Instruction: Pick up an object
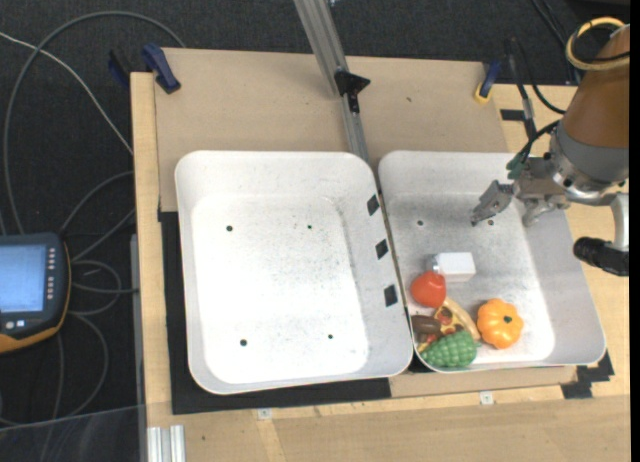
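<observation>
My gripper (510, 209) hovers over the far right part of the right bin (560, 250), its two fingers spread open with nothing between them. Below it, toward the bin's near edge, lie a small white block (455, 267), a red tomato (428, 289), an orange pumpkin (500, 322), a green bumpy vegetable (452, 352) and a brown and yellow slice-shaped toy (438, 324). These objects cluster in the near left corner of the right bin, well apart from the gripper.
The left bin (275, 270) sits beside the right one, with black clips along the shared wall. A slanted metal pole (325, 40) rises at the back centre. A handheld pendant (30, 285) lies off the bench at left.
</observation>
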### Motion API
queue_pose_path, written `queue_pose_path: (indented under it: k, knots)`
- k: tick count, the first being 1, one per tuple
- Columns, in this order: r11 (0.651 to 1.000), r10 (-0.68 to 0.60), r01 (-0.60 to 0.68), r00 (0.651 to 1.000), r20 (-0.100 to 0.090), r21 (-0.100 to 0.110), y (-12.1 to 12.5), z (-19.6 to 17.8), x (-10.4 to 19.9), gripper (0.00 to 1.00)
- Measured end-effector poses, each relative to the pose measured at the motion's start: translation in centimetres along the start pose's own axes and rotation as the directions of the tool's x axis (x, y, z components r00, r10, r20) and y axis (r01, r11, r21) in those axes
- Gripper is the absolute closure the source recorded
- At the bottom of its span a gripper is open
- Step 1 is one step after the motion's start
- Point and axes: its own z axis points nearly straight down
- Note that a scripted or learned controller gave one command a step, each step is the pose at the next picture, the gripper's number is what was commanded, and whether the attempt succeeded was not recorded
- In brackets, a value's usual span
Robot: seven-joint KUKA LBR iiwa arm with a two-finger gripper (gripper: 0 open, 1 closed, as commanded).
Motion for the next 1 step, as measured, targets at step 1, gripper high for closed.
queue_pose_path:
  k: [1]
  knots:
    - [1.000, -0.001, 0.001, 1.000, -0.001, 0.001, -0.90, 5.28, 0.70, 0.00]
